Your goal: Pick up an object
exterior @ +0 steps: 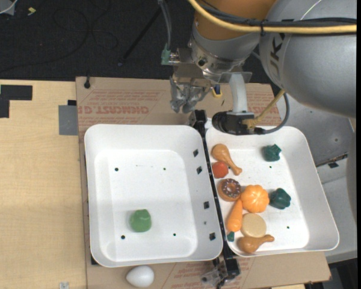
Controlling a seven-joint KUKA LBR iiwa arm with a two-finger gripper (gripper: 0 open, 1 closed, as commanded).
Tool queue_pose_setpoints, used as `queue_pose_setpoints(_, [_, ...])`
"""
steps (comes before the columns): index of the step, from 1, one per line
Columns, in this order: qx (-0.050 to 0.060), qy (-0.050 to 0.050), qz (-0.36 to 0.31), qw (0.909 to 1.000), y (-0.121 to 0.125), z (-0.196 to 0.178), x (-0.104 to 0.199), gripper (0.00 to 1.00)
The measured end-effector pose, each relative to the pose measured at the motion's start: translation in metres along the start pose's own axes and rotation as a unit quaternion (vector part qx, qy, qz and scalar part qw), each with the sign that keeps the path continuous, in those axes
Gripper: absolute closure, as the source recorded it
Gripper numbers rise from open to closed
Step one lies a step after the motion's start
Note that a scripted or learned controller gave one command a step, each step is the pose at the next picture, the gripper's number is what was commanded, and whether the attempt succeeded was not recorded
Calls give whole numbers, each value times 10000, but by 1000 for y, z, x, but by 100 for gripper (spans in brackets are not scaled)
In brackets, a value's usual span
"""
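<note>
White egg (139,276): nearest, on the cardboard just outside the left bin's front rim.
Left bin (102,161): holds one green object (141,220) near its front.
Right bin (310,161): pear-shaped gourd (254,242), cream disc (253,225), carrot (234,215), orange pumpkin (255,198), donut (230,188), red piece (220,170), drumstick (225,158), two dark green pieces (280,198).
Cardboard (126,104): on the desk, red print upside down, not clearly readable.
Gripper (183,101): above the cardboard behind the bins; fingers hold nothing, spread cannot be told.
</note>
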State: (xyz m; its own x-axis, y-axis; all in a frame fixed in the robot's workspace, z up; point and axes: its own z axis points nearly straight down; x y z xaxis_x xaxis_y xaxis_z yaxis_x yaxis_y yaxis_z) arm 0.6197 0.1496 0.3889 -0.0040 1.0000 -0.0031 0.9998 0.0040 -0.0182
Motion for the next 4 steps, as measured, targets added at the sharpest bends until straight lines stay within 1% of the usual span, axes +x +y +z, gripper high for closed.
queue_pose_setpoints(1, [-158,32,6,9999,-14,-159,2,100])
queue_pose_setpoints(2, [21,-12,-29,10000,-81,24,87,100])
queue_pose_setpoints(3, [-149,42,6,9999,-77,-127,92,100])
queue_pose_setpoints(4, [-51,-4,-21,10000,-77,-127,93,100])
